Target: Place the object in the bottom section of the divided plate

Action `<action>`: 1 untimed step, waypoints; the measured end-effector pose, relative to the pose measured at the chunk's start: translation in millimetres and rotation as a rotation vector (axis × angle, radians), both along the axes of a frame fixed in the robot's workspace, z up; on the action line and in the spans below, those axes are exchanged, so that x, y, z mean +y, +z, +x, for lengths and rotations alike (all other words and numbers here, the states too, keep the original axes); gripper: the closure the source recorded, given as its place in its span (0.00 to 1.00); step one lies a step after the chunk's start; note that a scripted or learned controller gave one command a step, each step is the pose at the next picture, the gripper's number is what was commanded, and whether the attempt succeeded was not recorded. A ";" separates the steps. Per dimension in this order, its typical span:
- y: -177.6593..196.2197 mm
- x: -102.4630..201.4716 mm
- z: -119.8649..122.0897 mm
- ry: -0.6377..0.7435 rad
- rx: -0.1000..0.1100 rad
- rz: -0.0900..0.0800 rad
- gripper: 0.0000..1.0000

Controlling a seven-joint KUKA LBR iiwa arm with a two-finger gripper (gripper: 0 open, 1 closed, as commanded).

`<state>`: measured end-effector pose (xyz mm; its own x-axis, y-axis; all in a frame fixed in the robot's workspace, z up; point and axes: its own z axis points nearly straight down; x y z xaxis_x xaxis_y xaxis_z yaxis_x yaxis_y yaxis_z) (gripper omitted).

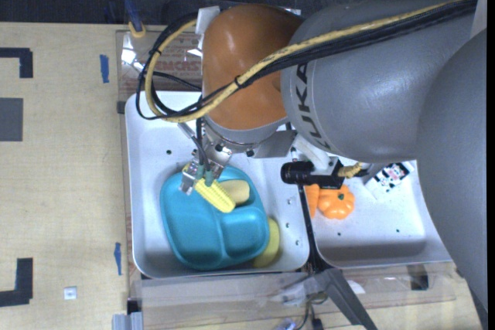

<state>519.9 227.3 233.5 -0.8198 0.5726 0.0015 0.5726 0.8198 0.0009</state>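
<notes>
While the gripper [199, 175] hangs over the far-left part of the blue divided plate [213, 232] in the left bin [147, 158], its fingers look closed on the far end of a yellow corn cob [215, 195], which slants down to the right across the plate's far rim. Doing this step well probably means carrying the cob toward the near side until it sits squarely above the plate's bottom section, then lowering it before letting go, so it cannot roll over a divider. Another yellowish piece [236, 190] lies just right of the cob; an orange pumpkin [336, 202] rests in the right bin [387, 232].
</notes>
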 end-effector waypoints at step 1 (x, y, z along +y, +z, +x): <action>8.0 -2.9 -13.9 0.059 0.001 -0.002 1.00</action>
